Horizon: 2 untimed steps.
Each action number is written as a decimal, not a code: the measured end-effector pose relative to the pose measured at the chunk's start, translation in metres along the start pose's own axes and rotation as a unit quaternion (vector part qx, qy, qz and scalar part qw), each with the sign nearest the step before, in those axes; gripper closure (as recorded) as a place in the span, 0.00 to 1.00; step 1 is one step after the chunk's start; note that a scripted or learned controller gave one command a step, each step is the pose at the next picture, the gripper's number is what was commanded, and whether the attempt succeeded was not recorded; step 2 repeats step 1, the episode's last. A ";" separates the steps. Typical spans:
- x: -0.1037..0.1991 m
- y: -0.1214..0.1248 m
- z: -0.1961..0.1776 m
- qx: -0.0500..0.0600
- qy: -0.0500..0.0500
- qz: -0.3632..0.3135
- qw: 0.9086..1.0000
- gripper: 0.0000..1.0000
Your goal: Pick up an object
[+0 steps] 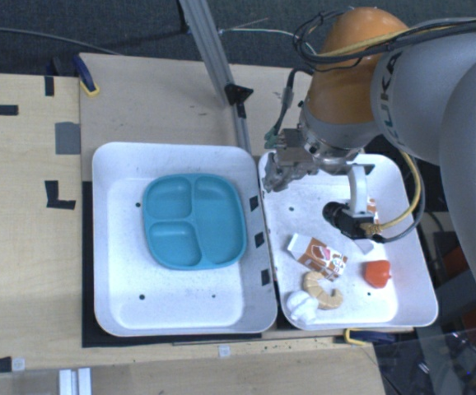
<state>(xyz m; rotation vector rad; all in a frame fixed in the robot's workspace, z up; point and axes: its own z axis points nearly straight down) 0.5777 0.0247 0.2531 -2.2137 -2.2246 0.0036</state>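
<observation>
The wooden bench top [24, 245] fills the left and lower part of the frame, marked with scraps of dark tape. The grey arm with its orange band [357, 52] comes in from the upper right and takes up most of that corner, its wrist bent down over the upper left part of the right-hand bin.

Two shallow white plastic bins sit side by side at the centre. The left white bin [119, 303] holds a teal plastic plate with three compartments [194, 220], lying flat in the bin's upper middle. The right white bin [407, 299] holds the small things, all in its lower half.

A slanted metal rail [209, 44] runs from the top centre down to the gap between the bins.

The two-finger gripper [273, 175] hangs near the right bin's upper left corner, close to the wall shared with the left bin; nothing shows between its fingers, and whether they stand wide or narrow cannot be told from this angle.

Among the small objects, a white and brown snack packet [316, 255] lies tilted near the bin's middle. Just below it is a tan curved pastry-like piece [323, 293], with a small white lump [299, 304] touching its lower left. A small red rounded object [377, 273] rests to the right of the packet, apart from it. All of these are well apart from the gripper
</observation>
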 end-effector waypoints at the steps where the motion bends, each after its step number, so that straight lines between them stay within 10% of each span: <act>1: 0.058 -0.024 0.008 0.000 0.000 -0.001 1.000 1.00; 2: 0.058 -0.024 0.008 0.000 0.000 -0.001 1.000 1.00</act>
